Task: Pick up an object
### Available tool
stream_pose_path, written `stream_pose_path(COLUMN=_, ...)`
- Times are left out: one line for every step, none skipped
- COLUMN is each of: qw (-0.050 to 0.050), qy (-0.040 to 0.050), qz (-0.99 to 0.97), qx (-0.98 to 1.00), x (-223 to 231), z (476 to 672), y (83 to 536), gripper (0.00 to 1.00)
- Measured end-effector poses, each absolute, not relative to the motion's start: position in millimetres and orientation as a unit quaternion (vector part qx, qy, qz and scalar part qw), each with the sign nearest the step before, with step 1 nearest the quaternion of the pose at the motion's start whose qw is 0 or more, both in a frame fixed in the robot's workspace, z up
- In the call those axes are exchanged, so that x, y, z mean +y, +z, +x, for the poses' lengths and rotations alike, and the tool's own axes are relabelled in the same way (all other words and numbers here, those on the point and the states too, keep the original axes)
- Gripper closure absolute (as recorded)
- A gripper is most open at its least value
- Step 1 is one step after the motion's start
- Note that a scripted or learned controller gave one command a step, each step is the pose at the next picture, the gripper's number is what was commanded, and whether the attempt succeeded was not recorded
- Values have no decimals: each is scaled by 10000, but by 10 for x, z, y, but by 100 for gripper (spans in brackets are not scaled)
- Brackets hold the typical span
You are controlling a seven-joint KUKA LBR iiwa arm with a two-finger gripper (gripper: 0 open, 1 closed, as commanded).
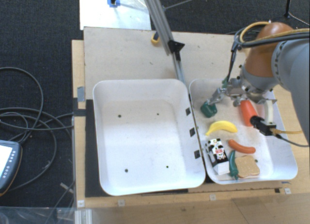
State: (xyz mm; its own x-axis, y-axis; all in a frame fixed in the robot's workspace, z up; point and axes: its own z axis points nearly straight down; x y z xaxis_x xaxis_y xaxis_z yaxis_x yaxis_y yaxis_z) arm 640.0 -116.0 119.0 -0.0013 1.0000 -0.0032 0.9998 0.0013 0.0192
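Observation:
My gripper (226, 102) hangs low over the back of the right bin (286, 162), open, with nothing between its fingers. Its left finger (216, 97) reaches down to a dark green cup-shaped toy (209, 109) and looks close to or touching it. Just right of the gripper lies an orange carrot (247, 112). In front of them sit a yellow banana (222, 127), a red sausage (241, 146), a black-and-white cow-print box (217, 151), a green chili (233, 164) and a slice of toast (248, 168).
The left bin (104, 97) stands beside the right one, their walls meeting at the middle. A grey pole (160, 17) slants down from the top to the bench behind the bins. Cables lie on the dark floor at the left.

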Motion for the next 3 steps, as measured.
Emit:
stream_pose_path(qw=79, qy=63, qz=7068, qx=7073, x=-1164, z=6403, y=1286, gripper=100)
stream_pose_path(qw=37, qy=26, qz=7053, qx=7089, x=-1165, z=6509, y=1897, gripper=100)
stream_pose_path(qw=36, qy=25, qz=7051, qx=7091, x=-1168, z=6528, y=2440, gripper=100)
